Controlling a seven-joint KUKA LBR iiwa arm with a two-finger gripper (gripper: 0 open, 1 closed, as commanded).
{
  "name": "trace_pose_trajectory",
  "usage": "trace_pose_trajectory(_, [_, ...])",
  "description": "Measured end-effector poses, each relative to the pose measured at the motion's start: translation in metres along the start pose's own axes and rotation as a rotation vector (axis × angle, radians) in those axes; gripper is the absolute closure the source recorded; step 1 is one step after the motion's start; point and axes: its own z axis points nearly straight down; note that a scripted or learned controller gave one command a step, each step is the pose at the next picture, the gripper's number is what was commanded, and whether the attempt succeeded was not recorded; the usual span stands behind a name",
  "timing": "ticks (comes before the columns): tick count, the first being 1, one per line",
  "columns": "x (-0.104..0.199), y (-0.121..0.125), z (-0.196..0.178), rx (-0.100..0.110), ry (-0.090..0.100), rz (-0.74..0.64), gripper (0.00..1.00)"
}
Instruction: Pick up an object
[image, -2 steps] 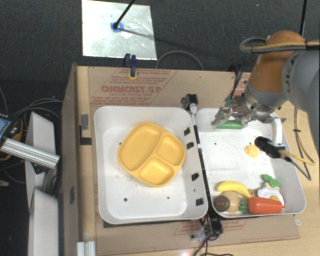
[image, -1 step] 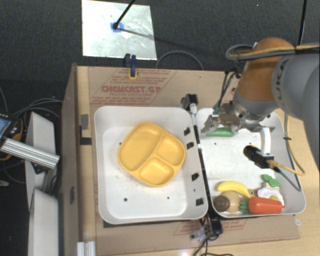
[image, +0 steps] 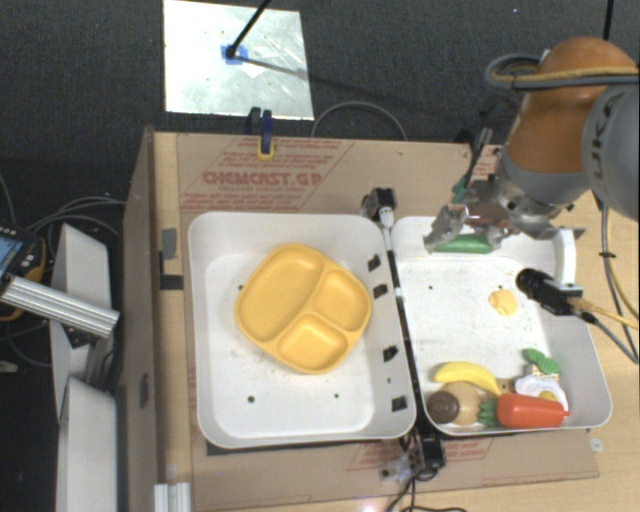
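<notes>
My gripper (image: 466, 228) hangs over the back left corner of the right bin (image: 440, 330). Directly under it, against the bin's back wall, lies a flat green object (image: 468, 244). The gripper touches or nearly touches it; I cannot tell which. A small pale yellow piece (image: 504, 301) lies mid-bin on the right. At the front of this bin sit a banana (image: 466, 375), a brown round item (image: 444, 405), a red-orange vegetable (image: 528, 410) and a green-and-white toy (image: 541, 372).
The left bin (image: 215, 400) holds a yellow divided plate (image: 303, 308). A black cylinder with a cable (image: 541, 288) juts over the right bin's right edge. A divider with black clips (image: 394, 320) runs between the bins. The grey and orange arm (image: 570, 110) fills the upper right.
</notes>
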Motion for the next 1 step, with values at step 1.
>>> trace_pose_trajectory(1, [0.0649,-0.0281,0.0242,0.009,0.003,-0.008,1.0])
